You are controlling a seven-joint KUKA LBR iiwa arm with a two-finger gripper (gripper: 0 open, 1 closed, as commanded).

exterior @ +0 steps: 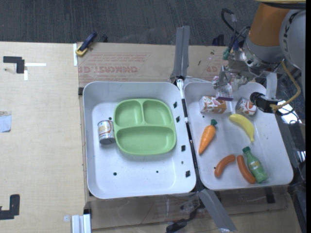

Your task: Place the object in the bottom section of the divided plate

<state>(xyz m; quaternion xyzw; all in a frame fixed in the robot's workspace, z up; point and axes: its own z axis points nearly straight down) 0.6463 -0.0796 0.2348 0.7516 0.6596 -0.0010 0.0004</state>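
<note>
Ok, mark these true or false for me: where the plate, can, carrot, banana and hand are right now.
1. The green divided plate lies in the left white bin. True.
2. The small printed tin can sits inside the plate's bottom section. False: it lies on the bin floor, against the plate's left edge.
3. The orange toy carrot lies in the right white bin. True.
4. The yellow toy banana lies on the plate. False: it is in the right bin, beside the carrot.
5. The hand is over the left bin. False: it is above the right bin's far end, near a small printed carton.
</note>
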